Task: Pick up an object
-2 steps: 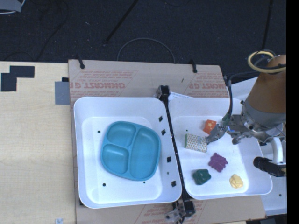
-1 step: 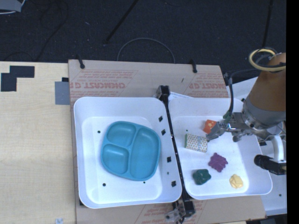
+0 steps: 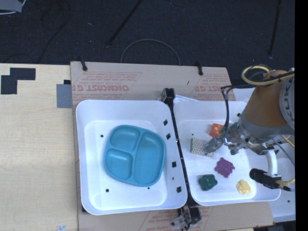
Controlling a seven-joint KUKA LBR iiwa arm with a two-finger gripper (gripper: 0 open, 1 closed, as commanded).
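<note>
Right bin [image 3: 192, 110] holds a patterned card [image 3: 196, 145] at its left side; orange piece [image 3: 216, 129] behind the card; purple [image 3: 224, 167], green [image 3: 208, 182] and yellow [image 3: 243, 187] pieces nearer. Pincer [image 3: 211, 147] touches the card — grip cannot be told. Best to descend squarely.

A blue divided plate [image 3: 134, 155] lies in the left bin [image 3: 91, 114].
</note>
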